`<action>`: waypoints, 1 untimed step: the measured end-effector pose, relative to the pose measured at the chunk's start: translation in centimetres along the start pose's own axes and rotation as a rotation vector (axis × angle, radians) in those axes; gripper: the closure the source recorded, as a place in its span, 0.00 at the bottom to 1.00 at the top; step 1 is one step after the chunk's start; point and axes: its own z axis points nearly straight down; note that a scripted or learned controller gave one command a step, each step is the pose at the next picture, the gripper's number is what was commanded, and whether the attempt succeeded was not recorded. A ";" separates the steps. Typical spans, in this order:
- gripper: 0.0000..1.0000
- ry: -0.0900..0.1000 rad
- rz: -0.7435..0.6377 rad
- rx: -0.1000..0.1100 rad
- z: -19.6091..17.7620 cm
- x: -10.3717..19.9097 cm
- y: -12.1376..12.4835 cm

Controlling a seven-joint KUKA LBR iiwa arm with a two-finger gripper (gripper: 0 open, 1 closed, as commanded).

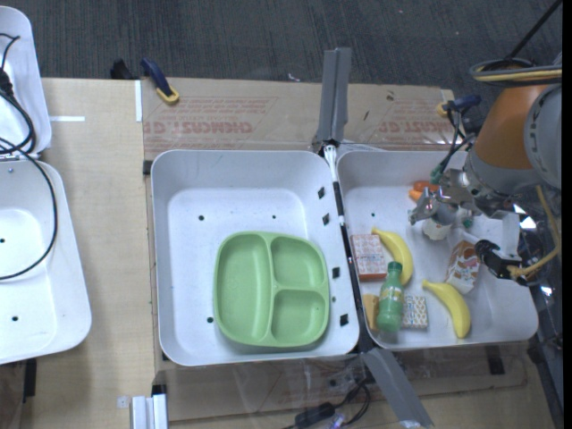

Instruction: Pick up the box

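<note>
The box, a flat pinkish-red carton, lies at the left side of the right bin, close to the divider. A yellow banana touches its right edge. My gripper hangs over the bin's upper middle, to the right of and beyond the box and well apart from it. A small white object sits directly under the gripper; whether it is held cannot be told.
A green bottle, a small patterned packet, a second banana, a white pouch and an orange item share the right bin. The left bin holds a green divided plate.
</note>
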 end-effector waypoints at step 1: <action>1.00 0.000 -0.129 0.002 -9.2 5.6 -0.6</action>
